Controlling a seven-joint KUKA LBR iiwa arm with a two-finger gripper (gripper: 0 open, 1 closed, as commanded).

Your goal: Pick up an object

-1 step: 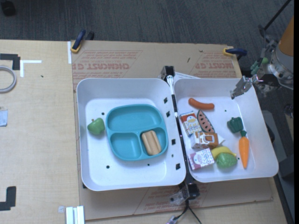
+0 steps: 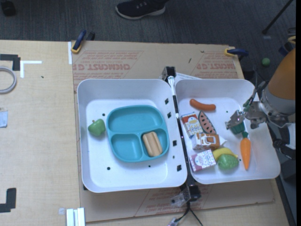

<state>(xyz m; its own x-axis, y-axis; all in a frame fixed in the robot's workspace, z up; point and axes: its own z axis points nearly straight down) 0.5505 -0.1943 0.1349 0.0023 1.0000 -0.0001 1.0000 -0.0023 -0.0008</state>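
Observation:
My gripper point(image 2: 237, 122) hangs over the right part of the right bin point(image 2: 221, 89), directly above the green top of an orange carrot point(image 2: 245, 153). The carrot lies lengthwise near the bin's right wall, and its leafy end is partly hidden under the gripper. Other objects lie to the left of it: a red sausage point(image 2: 202, 105), a watermelon slice point(image 2: 206, 121), small cartons point(image 2: 191, 124), a yellow banana point(image 2: 222, 151) and a green fruit point(image 2: 227, 161).
In the left bin point(image 2: 94, 166) stands a blue divided tray point(image 2: 134, 126) with a bread roll point(image 2: 151, 143) in one compartment. A green apple point(image 2: 97, 128) lies beside the tray. Cardboard lies under both bins.

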